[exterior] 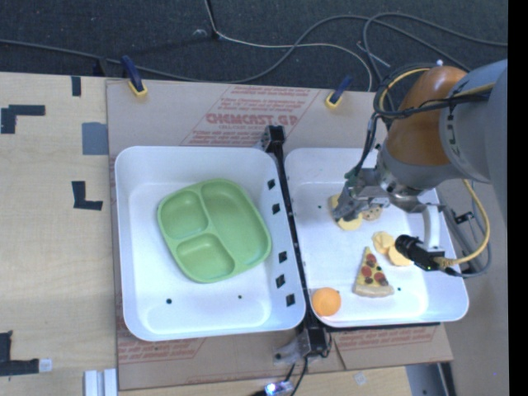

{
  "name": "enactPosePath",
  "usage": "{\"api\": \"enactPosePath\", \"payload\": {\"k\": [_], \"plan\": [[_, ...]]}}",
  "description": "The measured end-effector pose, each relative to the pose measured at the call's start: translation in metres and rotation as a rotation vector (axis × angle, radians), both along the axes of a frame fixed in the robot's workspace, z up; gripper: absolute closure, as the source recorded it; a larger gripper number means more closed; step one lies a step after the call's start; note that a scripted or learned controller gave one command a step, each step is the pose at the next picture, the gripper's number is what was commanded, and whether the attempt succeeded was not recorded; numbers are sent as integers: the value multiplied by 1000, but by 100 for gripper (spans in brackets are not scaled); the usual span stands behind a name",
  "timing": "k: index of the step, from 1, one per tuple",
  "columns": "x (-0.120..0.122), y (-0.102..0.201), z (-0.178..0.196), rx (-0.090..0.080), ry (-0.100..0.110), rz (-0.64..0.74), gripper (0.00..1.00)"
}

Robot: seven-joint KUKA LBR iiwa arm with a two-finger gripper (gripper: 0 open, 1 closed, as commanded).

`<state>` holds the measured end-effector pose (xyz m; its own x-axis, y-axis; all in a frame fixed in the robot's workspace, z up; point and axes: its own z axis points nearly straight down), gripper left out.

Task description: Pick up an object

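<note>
Over the right bin [437, 308], gripper [353, 209] sits low on a yellow cookie [356, 218]; finger state cannot be told. Pizza slice [372, 274], orange [327, 301] nearby. Green tray [214, 229] in left bin [132, 221].

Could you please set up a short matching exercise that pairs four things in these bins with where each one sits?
Things:
1. green divided plate
2. orange ball
3. pizza slice toy
4. gripper

Places:
A. near corner of the right bin, beside the divider
B. middle of the left bin
C. down over a yellowish item at the right bin's far side
D. right bin, near side, right of the ball

Pairs: 1-B, 2-A, 3-D, 4-C
</note>
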<state>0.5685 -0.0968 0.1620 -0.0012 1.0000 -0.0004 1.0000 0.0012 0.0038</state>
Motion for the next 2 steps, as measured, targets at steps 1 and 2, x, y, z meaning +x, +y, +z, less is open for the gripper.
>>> {"api": "enactPosePath", "payload": {"k": [1,2], "plan": [[-4,-3,61,0,-1,0,100],[-4,-3,81,1,2,0,100]]}}
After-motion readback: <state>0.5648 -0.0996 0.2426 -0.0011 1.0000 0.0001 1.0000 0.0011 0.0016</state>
